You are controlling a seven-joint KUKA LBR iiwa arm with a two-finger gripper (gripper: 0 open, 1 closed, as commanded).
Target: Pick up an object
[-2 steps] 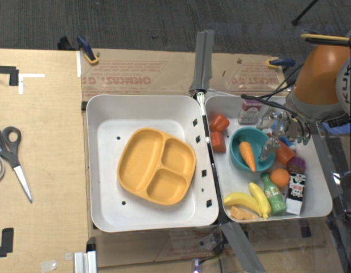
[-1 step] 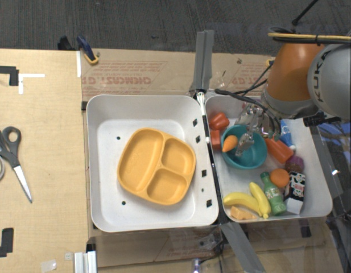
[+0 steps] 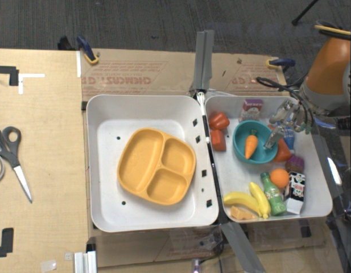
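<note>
Right bin, contents. A teal bowl sits upright near the centre, with an orange carrot lying inside it. Two red peppers lie by the left wall. A small purple-and-white carton stands near the back wall. Two yellow bananas lie at the front, beside a green bottle, an orange and a black-and-white milk carton.
</note>
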